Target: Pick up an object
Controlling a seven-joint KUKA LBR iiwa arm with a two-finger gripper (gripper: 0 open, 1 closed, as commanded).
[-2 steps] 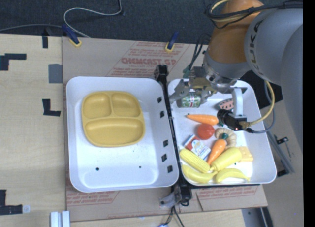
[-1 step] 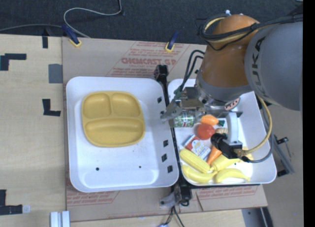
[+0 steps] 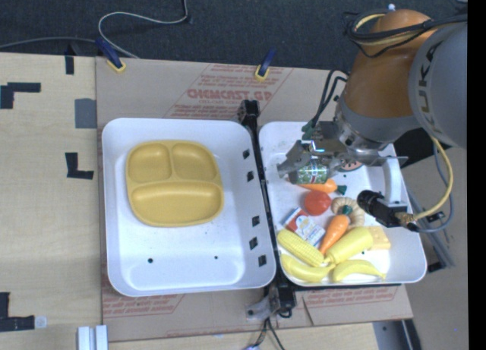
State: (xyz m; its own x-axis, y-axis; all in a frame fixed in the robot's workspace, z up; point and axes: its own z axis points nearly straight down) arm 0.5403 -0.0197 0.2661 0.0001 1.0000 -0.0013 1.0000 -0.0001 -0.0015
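Note:
My gripper [image 3: 305, 165] is low in the right bin [image 3: 416, 261], near its upper left part. It sits directly over a small green can [image 3: 313, 175], which lies partly hidden beneath it. Touching the can's lower edge is a small orange carrot [image 3: 325, 187]. Just below that are a red tomato [image 3: 317, 203], a second carrot [image 3: 335, 231] and a red and white carton [image 3: 304, 227]. An ear of corn [image 3: 301, 247] and yellow banana-like pieces [image 3: 355, 256] fill the bin's front.
The left bin [image 3: 121, 265] holds a yellow divided plate [image 3: 175, 183]. A black divider with clips [image 3: 258, 189] runs between the bins. A black hose fitting [image 3: 376, 206] from the arm hangs over the right bin's right side.

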